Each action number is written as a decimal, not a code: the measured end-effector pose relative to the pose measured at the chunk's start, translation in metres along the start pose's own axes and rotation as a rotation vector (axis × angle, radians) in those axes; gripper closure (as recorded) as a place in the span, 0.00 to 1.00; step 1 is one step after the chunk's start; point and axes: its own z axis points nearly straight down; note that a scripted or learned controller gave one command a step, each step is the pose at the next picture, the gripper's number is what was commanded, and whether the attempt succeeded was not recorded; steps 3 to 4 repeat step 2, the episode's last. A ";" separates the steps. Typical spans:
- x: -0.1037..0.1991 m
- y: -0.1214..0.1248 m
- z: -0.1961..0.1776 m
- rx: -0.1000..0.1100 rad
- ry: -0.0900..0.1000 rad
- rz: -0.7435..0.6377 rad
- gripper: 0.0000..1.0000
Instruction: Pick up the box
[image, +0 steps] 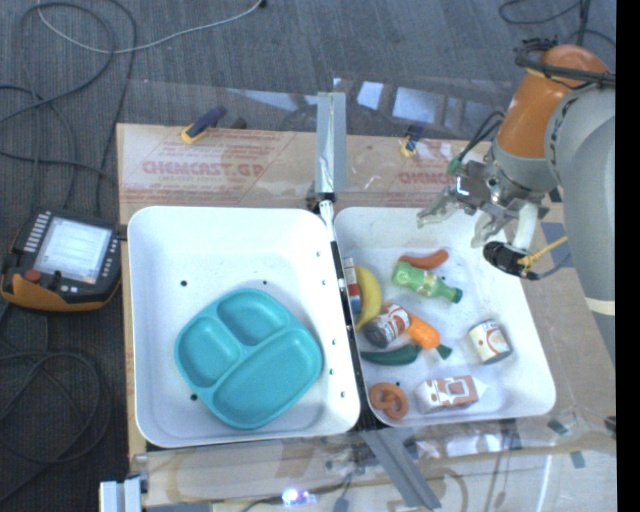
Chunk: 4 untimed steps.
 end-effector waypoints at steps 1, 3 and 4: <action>-0.011 0.003 0.075 0.011 -0.001 0.078 0.00; -0.012 0.002 0.076 0.022 0.002 0.157 0.00; -0.012 0.002 0.076 0.022 0.002 0.157 0.00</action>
